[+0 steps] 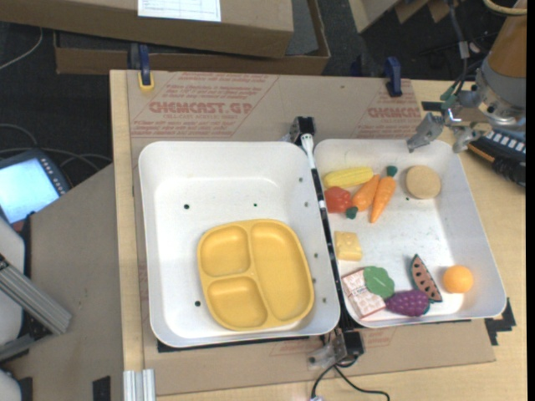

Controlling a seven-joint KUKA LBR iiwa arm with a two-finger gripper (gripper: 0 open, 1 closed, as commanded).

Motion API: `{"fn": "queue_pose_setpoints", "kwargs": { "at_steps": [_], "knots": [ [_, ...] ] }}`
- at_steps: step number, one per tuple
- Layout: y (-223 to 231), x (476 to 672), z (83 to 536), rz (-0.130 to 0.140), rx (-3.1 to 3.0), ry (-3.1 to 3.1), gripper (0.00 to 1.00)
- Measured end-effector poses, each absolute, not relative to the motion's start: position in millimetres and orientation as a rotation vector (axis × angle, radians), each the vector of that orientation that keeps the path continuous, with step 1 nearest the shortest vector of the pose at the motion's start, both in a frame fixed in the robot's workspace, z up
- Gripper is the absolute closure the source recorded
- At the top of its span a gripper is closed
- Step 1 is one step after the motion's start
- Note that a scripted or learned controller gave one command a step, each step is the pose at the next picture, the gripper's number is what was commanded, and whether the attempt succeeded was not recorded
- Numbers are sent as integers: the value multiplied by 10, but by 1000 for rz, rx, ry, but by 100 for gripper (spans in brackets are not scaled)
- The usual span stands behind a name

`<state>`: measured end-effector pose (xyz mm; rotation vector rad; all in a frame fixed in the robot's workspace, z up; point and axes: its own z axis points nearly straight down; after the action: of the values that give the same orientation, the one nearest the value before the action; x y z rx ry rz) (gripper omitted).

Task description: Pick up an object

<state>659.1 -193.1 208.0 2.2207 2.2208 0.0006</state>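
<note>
Gripper (441, 134) over right bin's (481, 224) far edge, fingers apart, holding nothing; round cookie (423, 182) near that edge; yellow tray (253, 272) in left bin (167, 224)

Right bin (476, 224): open floor mid-frame between the carrots (374, 195) above and the watermelon slice (424, 277) below; toys crowd its left side.

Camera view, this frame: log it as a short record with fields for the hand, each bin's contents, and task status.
hand: hand above the far edge of the right bin, nothing between its fingers
left bin: left bin holds a yellow divided tray
right bin: corn, tomato, two carrots, round bun, cheese cube, watermelon slice, orange, grapes
status: nothing picked up
</note>
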Motion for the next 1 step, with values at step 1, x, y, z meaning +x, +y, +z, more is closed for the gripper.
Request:
{"fn": "queue_pose_setpoints", "kwargs": {
  "at_steps": [1],
  "knots": [
    [-2068,6390,766,-9,2230,2226,0]
  ]
}}
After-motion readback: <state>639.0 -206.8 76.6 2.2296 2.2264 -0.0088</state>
